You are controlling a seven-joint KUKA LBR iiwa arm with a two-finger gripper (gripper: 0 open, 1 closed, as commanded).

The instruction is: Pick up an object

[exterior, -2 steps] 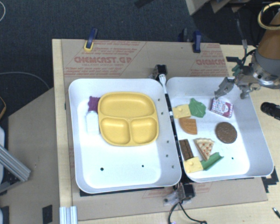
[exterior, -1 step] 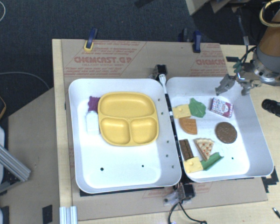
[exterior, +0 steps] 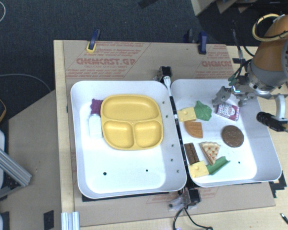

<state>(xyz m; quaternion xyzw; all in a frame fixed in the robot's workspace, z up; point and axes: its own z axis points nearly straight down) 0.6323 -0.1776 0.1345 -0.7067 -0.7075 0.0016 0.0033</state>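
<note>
We see the gripper (exterior: 229,94) just above the red packet (exterior: 227,111) in the right bin (exterior: 264,169) — we cannot tell its grip, brown cookie (exterior: 233,135) just below the packet, green leaf (exterior: 202,111) beside it, yellow tray (exterior: 132,120) far left of it

You see the arm (exterior: 271,47) coming in from the right side of the view, at the upper corner. Its orange band is at the top, and below it is the grey wrist. The wrist points down and a little to the left. The gripper (exterior: 229,94) hangs from the wrist, low, at the far part of the right bin (exterior: 264,169). Its metal fingers (exterior: 222,96) point to the left and downward. You cannot tell from this slanted view how the fingers stand. A dark cable runs along the wrist.
</note>
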